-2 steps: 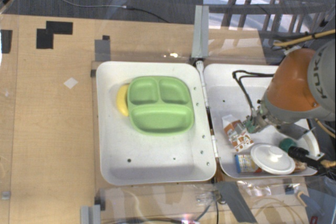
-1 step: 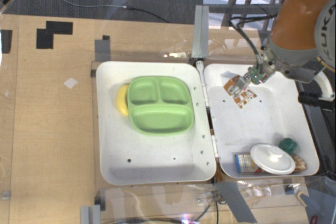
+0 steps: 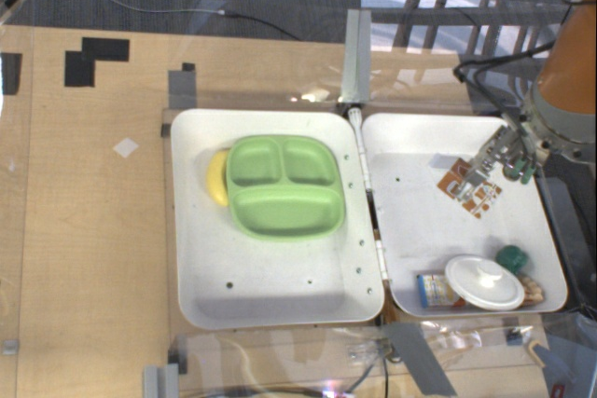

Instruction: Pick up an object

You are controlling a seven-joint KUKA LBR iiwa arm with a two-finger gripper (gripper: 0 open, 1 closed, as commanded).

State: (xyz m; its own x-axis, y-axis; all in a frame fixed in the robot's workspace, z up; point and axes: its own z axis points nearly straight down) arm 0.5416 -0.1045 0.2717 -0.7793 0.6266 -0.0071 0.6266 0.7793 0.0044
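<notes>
The gripper (image 3: 489, 158) is poised in the right bin (image 3: 410, 275) at the edge of a small patterned packet (image 3: 469, 187), its opening impossible to judge, and the flat packet could easily be missed or nudged away.

Robot lab: wooden bench (image 3: 93, 228), twin white bins (image 3: 270, 308), cables (image 3: 121, 0).

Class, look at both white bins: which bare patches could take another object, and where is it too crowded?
Left bin: free floor along the near edge, below the green divided plate. Right bin: free middle and left, between the patterned packet under the gripper and the white lid. Crowded: the right bin's near edge, with lid, small box and green item.
</notes>
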